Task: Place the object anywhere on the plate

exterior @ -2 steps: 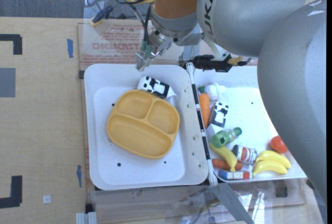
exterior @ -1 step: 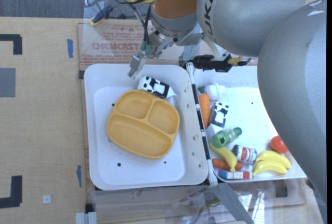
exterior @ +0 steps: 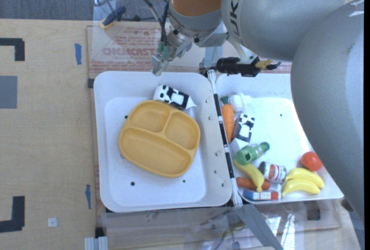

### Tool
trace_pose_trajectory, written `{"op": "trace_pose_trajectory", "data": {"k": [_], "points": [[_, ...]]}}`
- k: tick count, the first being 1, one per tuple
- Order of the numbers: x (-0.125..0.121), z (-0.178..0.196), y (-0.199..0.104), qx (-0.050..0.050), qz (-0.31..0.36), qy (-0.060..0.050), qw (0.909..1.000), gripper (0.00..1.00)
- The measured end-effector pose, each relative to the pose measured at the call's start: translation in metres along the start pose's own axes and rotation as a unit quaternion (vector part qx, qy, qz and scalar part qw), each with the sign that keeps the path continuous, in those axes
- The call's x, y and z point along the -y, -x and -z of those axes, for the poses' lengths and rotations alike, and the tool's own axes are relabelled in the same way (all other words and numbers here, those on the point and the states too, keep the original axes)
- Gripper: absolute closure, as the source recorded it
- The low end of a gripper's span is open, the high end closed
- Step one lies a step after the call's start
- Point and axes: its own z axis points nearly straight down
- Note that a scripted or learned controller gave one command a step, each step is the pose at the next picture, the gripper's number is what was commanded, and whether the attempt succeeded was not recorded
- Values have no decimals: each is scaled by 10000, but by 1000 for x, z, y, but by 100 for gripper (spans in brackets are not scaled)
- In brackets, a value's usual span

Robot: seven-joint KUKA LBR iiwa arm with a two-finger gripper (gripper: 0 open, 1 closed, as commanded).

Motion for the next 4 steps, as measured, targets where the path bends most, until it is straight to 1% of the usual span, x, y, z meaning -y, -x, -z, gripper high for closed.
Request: {"op": "trace_pose_trajectory", "data": {"k": [1, 2, 3, 4], "points": [[0, 0, 0, -1, 0, -2, 10000, 0], [-1, 11, 1, 17, 0, 33, 10000, 100], [0, -90, -53, -48, 1458, -51, 9893, 100], [87, -43, -58, -49, 2026, -48, 9792, 100]]}}
